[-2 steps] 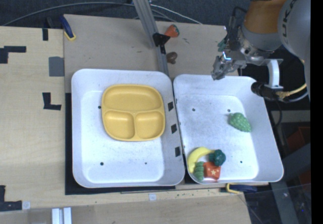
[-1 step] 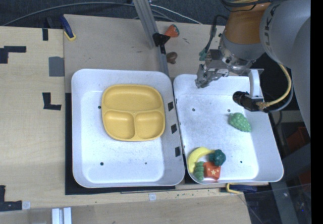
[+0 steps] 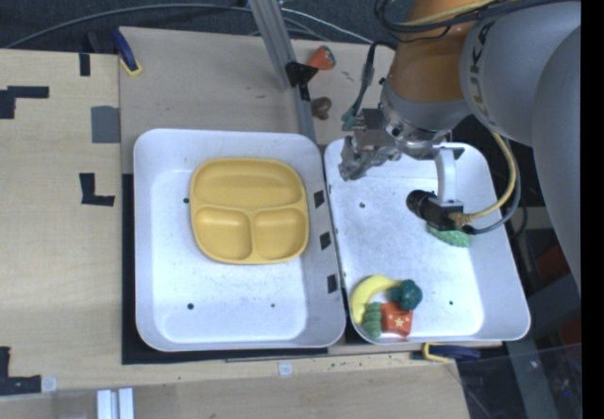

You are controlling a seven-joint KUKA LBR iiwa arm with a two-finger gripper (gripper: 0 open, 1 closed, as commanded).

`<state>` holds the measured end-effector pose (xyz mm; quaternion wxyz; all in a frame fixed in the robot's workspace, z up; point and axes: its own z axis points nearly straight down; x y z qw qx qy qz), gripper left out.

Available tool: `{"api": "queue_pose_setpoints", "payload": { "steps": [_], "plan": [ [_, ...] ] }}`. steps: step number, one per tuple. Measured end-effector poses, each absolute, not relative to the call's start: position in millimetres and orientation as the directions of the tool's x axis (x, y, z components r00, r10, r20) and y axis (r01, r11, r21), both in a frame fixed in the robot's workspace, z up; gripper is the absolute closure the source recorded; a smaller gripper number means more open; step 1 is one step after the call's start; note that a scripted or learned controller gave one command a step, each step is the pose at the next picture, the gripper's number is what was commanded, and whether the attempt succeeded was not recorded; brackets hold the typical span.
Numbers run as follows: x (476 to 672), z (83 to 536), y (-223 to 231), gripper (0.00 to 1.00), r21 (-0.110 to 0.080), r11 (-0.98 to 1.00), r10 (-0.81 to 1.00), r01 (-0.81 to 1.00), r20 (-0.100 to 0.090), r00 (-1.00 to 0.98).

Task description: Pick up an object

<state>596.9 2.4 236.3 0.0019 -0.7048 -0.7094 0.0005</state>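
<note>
So the arm (image 3: pixel 491 49) comes in from the right and hangs over the right bin (image 3: pixel 491 313). Next to it, the left bin (image 3: pixel 160 313) has a yellow 3-compartment plate (image 3: pixel 250 209) in it. The gripper (image 3: pixel 363 162) sits over the right bin's far left corner, can't tell its state. Small toys (image 3: pixel 387 304), banana included, are piled at that bin's near edge, well apart from the gripper.
</note>
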Motion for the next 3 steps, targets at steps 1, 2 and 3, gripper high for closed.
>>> {"api": "queue_pose_setpoints", "payload": {
  "steps": [1, 2, 3],
  "plan": [
    [580.2, 244, 54, 1.0, -0.003, 0.008, 1.0, 1.0, 0.002, -0.008],
    [555.5, 233, 96, 1.0, -0.005, 0.006, 1.0, 1.0, 0.0, -0.006],
    [556.6, 233, 93, 0.0, -0.003, 0.003, 1.0, 1.0, 0.0, -0.003]
  ]
}}
